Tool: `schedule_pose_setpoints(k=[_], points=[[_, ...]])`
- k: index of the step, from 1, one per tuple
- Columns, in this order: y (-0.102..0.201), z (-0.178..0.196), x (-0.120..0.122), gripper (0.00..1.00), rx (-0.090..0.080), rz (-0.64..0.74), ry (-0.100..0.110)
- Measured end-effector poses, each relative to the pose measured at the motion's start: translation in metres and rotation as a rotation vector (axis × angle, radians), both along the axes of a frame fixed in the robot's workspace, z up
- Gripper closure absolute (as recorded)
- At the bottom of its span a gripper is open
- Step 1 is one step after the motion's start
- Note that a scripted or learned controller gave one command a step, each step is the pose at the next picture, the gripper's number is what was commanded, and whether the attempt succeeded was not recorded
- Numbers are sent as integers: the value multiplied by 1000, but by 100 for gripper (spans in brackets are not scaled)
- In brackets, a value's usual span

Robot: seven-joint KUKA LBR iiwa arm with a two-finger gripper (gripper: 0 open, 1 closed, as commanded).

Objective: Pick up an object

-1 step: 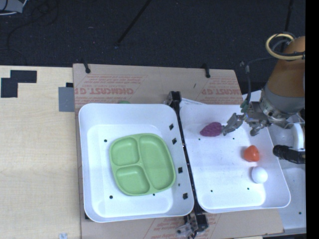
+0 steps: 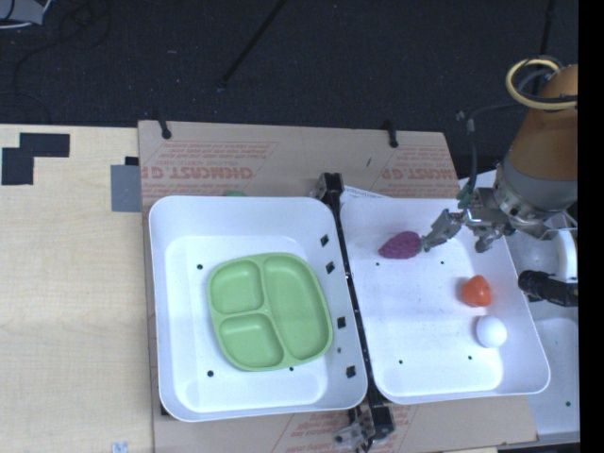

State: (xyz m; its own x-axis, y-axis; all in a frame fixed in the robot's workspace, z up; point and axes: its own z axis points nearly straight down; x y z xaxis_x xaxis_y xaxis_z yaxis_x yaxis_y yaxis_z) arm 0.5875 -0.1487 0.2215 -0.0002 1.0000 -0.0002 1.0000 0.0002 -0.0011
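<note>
Right white bin [image 2: 528, 385]: purple berry-like lump [image 2: 401, 244] is seen just left of the spread-fingered gripper [image 2: 464, 231], near the far edge.

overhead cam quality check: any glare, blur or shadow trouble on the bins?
Camera view: lighting even, the right bin floor near blown-out white, so the white ball barely separates; faint soft shadows beside the purple object and the green tray; the gripper and wrist slightly soft; background above the bench dark.
</note>
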Motion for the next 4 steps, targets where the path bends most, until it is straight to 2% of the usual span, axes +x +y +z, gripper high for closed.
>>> schedule_pose_setpoints(k=[1, 2, 3, 4], points=[[-1, -64, -1, 0, 2, 0, 8], [9, -114, -2, 0, 2, 1, 6], [10, -135, -2, 0, 1, 0, 4], [9, -124, -2, 100, 2, -3, 4]])
